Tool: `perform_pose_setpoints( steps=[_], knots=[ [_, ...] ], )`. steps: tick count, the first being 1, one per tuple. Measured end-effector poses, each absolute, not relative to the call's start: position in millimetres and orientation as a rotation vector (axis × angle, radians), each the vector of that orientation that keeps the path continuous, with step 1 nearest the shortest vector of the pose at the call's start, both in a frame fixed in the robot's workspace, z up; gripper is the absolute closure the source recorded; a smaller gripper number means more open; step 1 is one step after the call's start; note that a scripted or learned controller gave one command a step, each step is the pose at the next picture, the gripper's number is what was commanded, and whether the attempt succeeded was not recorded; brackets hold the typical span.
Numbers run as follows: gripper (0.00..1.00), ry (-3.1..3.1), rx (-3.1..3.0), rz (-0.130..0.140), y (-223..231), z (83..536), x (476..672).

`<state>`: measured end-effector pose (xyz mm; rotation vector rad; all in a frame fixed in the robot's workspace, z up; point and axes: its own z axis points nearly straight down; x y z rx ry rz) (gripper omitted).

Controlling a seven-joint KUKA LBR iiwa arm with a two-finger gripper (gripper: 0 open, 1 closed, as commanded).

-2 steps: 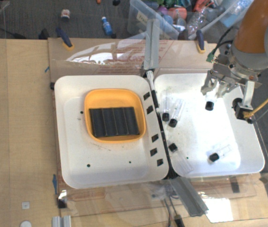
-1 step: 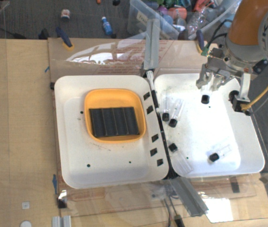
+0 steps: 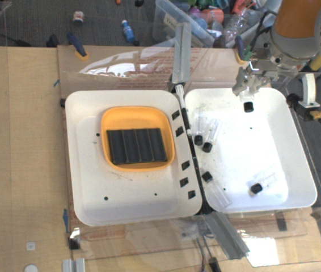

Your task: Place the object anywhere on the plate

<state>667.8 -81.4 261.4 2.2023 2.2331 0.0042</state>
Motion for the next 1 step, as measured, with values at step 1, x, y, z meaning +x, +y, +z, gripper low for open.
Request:
perform_pose_setpoints(
  steps=[1],
  knots=[
    [1.00, 2.528, 1.855, 0.004, -86.8, 281.5, 667.7]
  ],
)
